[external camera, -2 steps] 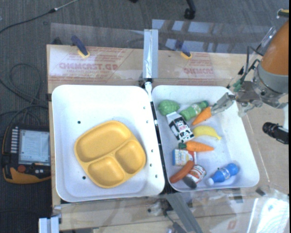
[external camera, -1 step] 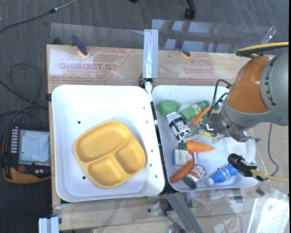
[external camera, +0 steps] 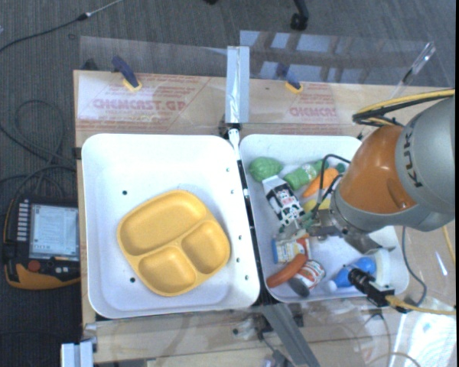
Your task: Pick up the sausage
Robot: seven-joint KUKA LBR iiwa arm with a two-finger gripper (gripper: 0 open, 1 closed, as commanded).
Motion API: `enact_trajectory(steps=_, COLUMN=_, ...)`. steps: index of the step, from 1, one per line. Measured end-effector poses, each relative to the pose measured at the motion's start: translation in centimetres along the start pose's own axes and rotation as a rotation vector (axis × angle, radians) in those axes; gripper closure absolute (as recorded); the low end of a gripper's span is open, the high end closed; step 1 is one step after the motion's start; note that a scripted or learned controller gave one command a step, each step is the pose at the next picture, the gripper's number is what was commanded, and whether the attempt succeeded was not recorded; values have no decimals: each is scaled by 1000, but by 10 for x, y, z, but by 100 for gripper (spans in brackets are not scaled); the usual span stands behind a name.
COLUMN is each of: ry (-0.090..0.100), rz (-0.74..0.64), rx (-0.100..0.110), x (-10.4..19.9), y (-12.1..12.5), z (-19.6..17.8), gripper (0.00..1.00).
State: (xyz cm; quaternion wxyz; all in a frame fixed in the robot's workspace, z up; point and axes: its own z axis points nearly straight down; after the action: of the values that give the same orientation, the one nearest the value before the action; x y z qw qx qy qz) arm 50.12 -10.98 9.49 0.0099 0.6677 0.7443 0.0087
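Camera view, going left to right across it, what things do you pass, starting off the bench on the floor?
Handheld control pendant on the floor → left white bin → yellow divided plate → right white bin → sausage → orange band of the arm.

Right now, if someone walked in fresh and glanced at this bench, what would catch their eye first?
Probably the arm, grey and orange, bulking in from the right over the right bin. Next, the yellow tray with three compartments, alone in the left bin. Then the clutter under the arm: green toys at the top, and the sausage near the bin's front edge.
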Motion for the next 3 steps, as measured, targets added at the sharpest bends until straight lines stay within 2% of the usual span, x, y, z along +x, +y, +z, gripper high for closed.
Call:
enact_trajectory(steps=1, ry=-3, rz=1, rx=-11, x=-1, y=4, z=-13, gripper=100)
enact_trajectory(steps=2, ry=-2, rz=1, rx=-8, x=-1, y=3, z=-12, gripper=0)
enact_trajectory(steps=3, ry=-5, rz=-55, rx=-4, x=9, y=-3, z=0, gripper=0)
